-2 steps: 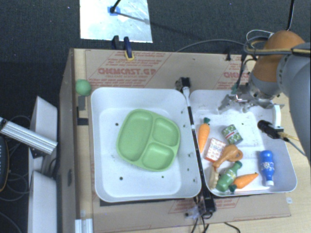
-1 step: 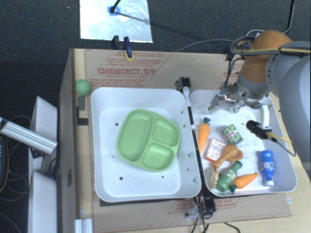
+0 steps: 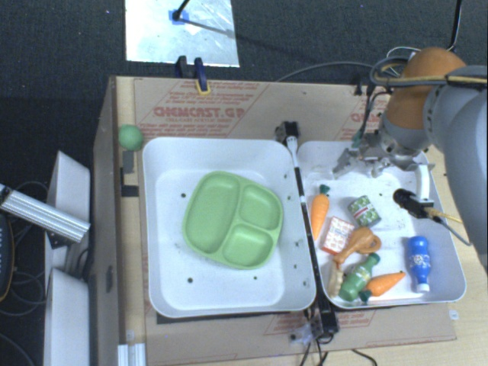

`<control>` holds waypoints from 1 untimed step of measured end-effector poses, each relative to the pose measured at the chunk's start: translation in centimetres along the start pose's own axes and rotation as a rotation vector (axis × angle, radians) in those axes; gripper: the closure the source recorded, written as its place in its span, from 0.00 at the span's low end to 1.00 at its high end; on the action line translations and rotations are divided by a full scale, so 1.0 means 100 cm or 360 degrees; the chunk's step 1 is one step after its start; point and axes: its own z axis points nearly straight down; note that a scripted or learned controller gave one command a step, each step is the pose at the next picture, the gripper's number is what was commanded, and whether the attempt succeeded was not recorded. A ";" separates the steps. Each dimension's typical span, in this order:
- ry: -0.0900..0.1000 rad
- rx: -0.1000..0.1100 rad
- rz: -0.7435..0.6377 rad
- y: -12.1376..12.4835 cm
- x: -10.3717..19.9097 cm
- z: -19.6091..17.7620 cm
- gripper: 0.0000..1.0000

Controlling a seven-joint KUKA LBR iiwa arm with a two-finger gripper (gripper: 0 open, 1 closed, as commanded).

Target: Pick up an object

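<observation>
With the gripper (image 3: 364,158) low over the right white bin's (image 3: 450,288) far end, fingers seemingly spread and empty, it should centre over the nearby small green can (image 3: 364,210) before closing.

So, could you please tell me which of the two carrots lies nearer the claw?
The carrot beside the divider, green top pointing towards the claw; the other carrot lies at the bin's near edge.

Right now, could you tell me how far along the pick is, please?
Nothing looks picked yet. The hand hovers over the right bin's far end, nothing visible between its fingers. The carrot, can and blue bottle lie in the bin. Descending, grasping and lifting remain.
</observation>
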 end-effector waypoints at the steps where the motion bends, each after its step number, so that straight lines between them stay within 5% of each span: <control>1: 0.0001 0.0002 -0.0005 0.000 0.015 0.000 0.00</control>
